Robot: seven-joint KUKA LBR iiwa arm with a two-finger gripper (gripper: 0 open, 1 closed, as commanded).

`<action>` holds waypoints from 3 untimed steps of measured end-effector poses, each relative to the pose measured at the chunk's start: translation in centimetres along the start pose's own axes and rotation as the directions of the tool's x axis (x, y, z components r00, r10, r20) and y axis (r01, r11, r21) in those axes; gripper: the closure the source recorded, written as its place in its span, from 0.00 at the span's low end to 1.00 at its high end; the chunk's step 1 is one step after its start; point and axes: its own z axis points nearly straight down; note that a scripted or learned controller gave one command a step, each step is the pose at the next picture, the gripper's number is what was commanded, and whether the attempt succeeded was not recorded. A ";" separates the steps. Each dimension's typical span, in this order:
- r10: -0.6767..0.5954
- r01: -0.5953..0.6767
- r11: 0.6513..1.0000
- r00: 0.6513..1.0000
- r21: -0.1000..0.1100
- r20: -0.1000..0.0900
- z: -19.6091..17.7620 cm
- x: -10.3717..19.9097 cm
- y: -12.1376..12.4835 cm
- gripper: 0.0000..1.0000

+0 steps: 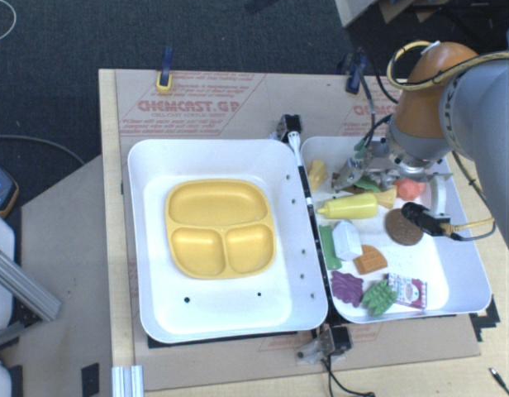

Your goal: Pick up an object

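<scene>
My gripper [359, 173] hangs low over the back of the right bin [465, 267], just behind a yellow squeeze bottle [349, 208] lying on its side. Around it lie a small yellow piece [318, 174], a red-orange piece [411, 188] and a brown disc [402, 227]. Nearer the front are a green strip [327, 247], a white lump [347, 240], an orange wedge [370, 260], purple grapes [347, 287], a green broccoli-like toy [377, 297] and a red-and-white packet [408, 291]. I see nothing lifted in the gripper.
The left bin [147, 222] holds a yellow divided plate [221, 227]. The two bins meet along a rim [306, 213]. The grey arm with its orange band [432, 89] covers the back right corner. A black cable [440, 222] crosses the right bin.
</scene>
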 end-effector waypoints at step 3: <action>0.000 0.000 1.000 1.000 -0.008 0.002 -10.3 0.1 0.5 1.00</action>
